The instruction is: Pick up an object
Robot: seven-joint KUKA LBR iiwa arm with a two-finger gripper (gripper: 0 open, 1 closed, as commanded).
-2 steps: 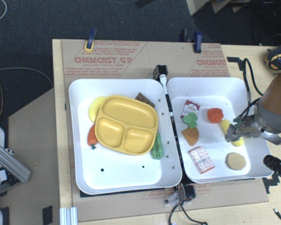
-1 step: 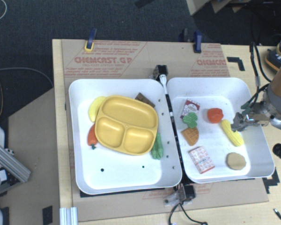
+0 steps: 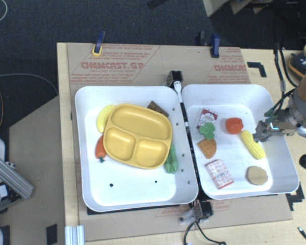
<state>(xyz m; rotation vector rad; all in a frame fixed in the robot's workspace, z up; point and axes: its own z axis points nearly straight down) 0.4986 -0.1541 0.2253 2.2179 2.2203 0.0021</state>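
My gripper (image 3: 265,131) hangs over the right edge of the right bin (image 3: 280,163), at the end of the grey arm reaching in from the right. It sits just above the upper end of a yellow corn cob (image 3: 253,144), and whether it touches the cob is unclear. A red tomato (image 3: 234,125) lies to its left. Further left are a green leafy piece (image 3: 207,130), a red-and-white packet (image 3: 208,116) and an orange-brown wedge (image 3: 207,148). Another red-and-white packet (image 3: 220,173) and a tan round piece (image 3: 256,175) lie near the bin's front.
The left bin (image 3: 132,193) holds a yellow divided tray (image 3: 137,136). Around the tray lie a yellow piece (image 3: 103,117), a red-orange piece (image 3: 100,148), a green piece (image 3: 171,160) and a brown piece (image 3: 155,107). Cables run at the far right.
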